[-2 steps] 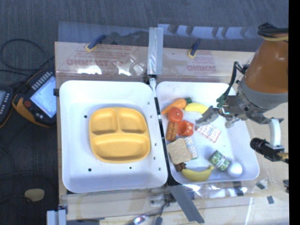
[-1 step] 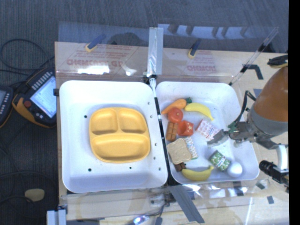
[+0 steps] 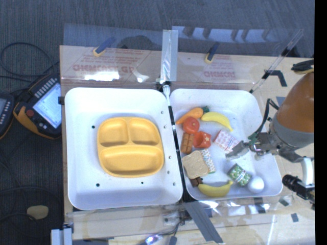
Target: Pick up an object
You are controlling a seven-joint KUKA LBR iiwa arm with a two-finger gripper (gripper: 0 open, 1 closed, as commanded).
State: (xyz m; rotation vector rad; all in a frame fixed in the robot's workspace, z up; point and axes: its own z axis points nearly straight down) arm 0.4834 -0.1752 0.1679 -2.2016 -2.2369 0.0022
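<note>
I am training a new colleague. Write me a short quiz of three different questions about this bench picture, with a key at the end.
1. True or false: the yellow divided tray lies in the right bin.
2. Multiple choice: which item lies nearest the gripper? A) the carrot B) the green can C) the slice of bread
3. Fill in: there are ___ bananas among the toy food.

Key
1. False. The tray lies in the left bin.
2. B. The can lies just below the gripper in the view.
3. Two: the upper banana and the lower banana.
</note>
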